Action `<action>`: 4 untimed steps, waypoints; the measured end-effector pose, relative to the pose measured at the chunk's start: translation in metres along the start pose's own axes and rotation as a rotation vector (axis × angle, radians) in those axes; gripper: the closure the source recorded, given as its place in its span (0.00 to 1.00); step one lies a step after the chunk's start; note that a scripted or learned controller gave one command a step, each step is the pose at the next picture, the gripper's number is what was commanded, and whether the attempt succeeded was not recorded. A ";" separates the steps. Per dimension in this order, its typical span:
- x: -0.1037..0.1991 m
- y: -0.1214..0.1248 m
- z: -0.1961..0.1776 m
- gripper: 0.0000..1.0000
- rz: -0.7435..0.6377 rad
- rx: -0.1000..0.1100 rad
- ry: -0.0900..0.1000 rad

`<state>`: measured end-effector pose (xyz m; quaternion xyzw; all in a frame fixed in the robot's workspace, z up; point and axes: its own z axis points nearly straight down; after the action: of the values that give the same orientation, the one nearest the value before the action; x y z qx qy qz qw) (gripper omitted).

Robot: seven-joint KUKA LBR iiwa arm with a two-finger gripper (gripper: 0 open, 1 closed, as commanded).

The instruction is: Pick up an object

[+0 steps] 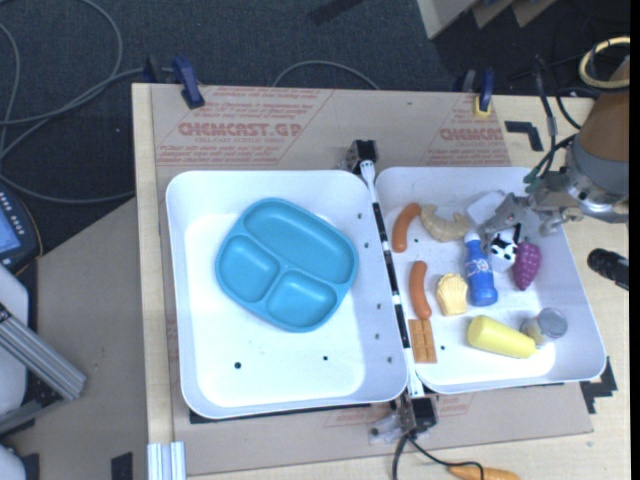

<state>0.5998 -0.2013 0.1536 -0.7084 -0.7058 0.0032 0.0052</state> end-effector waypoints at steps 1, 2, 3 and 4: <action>0.033 -0.002 0.046 0.00 -0.003 -0.032 -0.011; 0.066 -0.038 0.055 0.00 -0.003 -0.040 -0.013; 0.081 -0.011 0.056 0.00 -0.001 -0.036 -0.021; 0.081 -0.033 0.055 0.00 -0.006 -0.059 -0.019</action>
<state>0.5666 -0.1201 0.0990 -0.7062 -0.7075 -0.0108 -0.0223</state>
